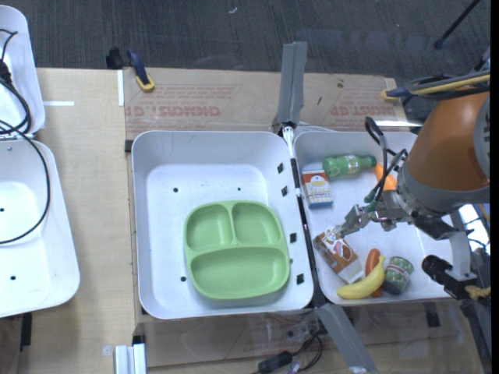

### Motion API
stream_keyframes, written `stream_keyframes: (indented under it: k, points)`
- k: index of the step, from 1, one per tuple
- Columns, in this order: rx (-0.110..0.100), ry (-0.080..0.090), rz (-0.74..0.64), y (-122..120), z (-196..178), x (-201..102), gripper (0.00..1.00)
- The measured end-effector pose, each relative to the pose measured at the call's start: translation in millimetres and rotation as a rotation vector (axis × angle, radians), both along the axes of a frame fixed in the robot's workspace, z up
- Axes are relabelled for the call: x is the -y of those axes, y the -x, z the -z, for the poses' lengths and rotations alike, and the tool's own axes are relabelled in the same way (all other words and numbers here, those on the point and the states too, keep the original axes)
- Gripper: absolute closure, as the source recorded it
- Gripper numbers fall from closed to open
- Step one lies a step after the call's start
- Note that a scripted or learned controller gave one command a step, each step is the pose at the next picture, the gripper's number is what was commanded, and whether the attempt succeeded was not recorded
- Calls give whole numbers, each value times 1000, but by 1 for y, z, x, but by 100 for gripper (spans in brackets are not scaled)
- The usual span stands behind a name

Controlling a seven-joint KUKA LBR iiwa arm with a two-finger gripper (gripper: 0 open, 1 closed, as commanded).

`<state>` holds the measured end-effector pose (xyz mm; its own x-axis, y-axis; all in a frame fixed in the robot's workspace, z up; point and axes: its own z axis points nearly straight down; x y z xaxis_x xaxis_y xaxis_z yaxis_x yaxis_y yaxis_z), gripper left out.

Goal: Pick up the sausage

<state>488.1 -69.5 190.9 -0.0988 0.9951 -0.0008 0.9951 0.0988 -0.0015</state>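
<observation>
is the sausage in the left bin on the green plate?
No. The sausage lies in the right bin beside the banana, while the green plate sits in the left bin.

Faint red print ran upside down along the cardboard sheet (195, 100) behind the left bin (148, 209); its letters could not be read reliably.

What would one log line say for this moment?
hand: over right bin, above brown packet | sausage: lying beside banana, not held
</observation>
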Motion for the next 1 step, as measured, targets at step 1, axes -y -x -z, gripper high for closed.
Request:
stream_keyframes:
  k: [1]
  points:
    - [0, 0, 2, -39, 100, 58, 0]
